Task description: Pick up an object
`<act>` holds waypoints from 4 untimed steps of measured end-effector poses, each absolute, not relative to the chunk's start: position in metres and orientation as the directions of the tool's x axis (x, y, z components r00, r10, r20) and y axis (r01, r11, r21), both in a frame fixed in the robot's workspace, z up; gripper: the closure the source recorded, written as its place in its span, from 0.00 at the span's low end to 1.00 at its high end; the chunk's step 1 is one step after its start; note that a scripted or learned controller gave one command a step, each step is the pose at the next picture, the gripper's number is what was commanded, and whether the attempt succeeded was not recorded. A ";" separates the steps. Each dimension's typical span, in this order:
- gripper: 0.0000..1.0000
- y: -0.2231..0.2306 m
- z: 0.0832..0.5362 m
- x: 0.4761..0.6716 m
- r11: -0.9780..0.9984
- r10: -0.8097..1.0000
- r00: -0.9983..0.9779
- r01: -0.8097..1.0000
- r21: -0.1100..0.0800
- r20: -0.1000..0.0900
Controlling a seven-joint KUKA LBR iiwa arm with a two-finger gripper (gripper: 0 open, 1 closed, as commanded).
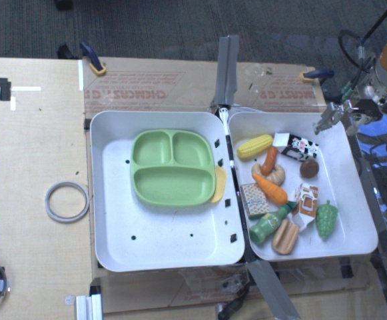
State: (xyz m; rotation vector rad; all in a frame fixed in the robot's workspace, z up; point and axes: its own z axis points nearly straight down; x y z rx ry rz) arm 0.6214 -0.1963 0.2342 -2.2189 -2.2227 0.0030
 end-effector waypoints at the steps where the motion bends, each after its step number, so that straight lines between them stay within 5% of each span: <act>1: 0.00 -0.149 0.114 0.629 0.042 0.999 -0.041 0.999 0.022 -0.009; 2: 1.00 -0.150 0.126 0.630 0.041 0.999 -0.040 0.999 0.024 -0.010; 3: 0.00 -0.150 0.124 0.630 0.041 0.999 -0.041 0.999 0.022 -0.009; 4: 0.00 -0.104 0.096 0.594 0.031 1.000 -0.031 0.999 0.008 -0.003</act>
